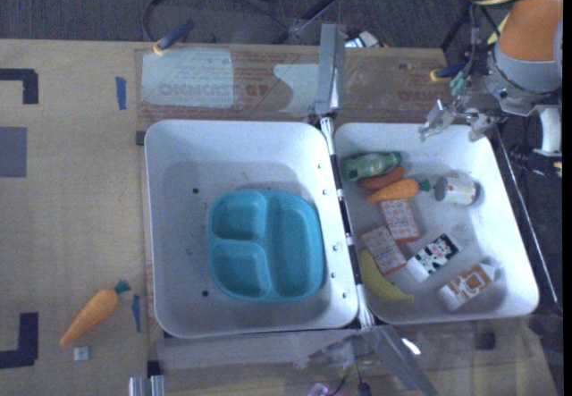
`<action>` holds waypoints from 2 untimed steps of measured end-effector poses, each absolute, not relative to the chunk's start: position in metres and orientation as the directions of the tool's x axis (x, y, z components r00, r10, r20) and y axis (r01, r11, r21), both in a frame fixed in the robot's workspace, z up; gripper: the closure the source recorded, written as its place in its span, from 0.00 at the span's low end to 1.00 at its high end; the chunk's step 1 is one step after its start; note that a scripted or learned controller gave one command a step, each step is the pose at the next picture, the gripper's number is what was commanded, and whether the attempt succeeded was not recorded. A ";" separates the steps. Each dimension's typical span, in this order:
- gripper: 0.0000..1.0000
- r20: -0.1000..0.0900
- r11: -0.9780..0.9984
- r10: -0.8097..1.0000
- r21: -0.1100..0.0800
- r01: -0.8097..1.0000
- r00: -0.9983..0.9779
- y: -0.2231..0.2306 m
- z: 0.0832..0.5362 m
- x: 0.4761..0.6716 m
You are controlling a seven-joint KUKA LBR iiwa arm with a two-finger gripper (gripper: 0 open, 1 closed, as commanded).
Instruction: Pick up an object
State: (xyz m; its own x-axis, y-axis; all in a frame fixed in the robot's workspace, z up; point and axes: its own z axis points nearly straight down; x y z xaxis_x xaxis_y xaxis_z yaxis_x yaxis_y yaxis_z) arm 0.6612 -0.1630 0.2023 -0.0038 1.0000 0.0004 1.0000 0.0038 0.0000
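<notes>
Well, the end effector [456, 120] hung over the right bin's [514, 233] far rim, its grip unreadable from here, nothing visibly held, while a green bottle [369, 163], carrots and cartons lay below.

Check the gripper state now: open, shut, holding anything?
Gripper: above the far rim of the right bin, nothing seen between its fingers; open or shut cannot be told from this view.
</notes>
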 end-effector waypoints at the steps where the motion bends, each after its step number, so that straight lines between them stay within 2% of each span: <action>1: 0.00 -0.002 -0.116 0.993 0.019 0.993 0.116 -0.130 0.103 0.629; 2: 1.00 0.000 -0.117 0.993 0.021 0.993 0.117 -0.130 0.114 0.630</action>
